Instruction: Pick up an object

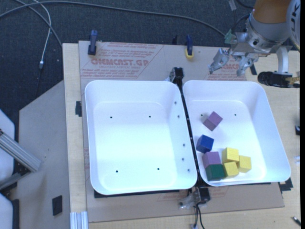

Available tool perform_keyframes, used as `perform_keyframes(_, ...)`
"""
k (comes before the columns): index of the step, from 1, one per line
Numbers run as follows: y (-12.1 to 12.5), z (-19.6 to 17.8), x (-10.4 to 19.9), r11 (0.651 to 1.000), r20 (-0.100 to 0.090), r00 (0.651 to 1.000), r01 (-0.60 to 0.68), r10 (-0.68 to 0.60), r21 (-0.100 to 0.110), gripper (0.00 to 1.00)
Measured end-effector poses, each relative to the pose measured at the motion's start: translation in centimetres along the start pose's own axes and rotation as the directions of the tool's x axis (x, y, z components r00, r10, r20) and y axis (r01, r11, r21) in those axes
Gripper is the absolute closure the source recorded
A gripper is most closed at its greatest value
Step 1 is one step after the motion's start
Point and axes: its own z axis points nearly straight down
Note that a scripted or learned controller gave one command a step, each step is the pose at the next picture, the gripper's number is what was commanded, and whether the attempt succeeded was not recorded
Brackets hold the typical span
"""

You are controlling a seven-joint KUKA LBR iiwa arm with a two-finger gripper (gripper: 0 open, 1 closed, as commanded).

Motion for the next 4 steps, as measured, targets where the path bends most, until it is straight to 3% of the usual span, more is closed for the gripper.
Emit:
perform_keyframes(1, 0.0, 11.1, -0.7, 1.000, -0.001, 1.000, -0.001, 0.001, 0.010, 0.00)
perform_keyframes(2, -1.2, 18.6, -1.8, 1.000, 0.000, 1.000, -0.001, 0.001, 0.006, 0.00)
perform_keyframes(3, -6.1, 19.4, -2.5, 1.000, 0.000, 1.000, -0.001, 0.001, 0.002, 0.00)
perform_keyframes(4, -5.9, 18.2, -2.4, 1.000, 0.000, 1.000, 0.000, 0.000, -0.002, 1.00)
